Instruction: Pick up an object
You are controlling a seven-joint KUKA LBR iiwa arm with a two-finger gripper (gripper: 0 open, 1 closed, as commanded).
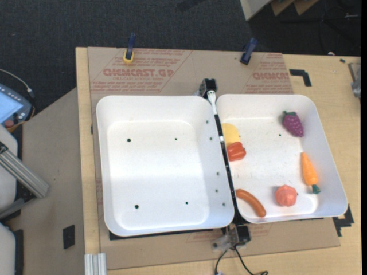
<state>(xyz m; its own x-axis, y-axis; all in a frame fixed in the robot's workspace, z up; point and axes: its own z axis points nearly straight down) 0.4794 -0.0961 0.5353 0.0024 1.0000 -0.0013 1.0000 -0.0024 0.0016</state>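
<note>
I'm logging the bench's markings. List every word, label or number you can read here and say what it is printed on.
"CHEMCAST GP" as best it reads, red letters on the brown protective sheet behind the left bin.
The red print on the same sheet behind the right bin repeats the pattern but is too blurred to read.
The toy foods and both bins carry no readable text.

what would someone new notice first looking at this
Most likely the bright toy food scattered in the right bin: purple grapes at the far corner, a carrot along the right wall, a pink fruit and a sausage near the front. A red pepper and a yellow piece sit against the divide between the bins. The left bin is a plain white expanse beside them.
</note>
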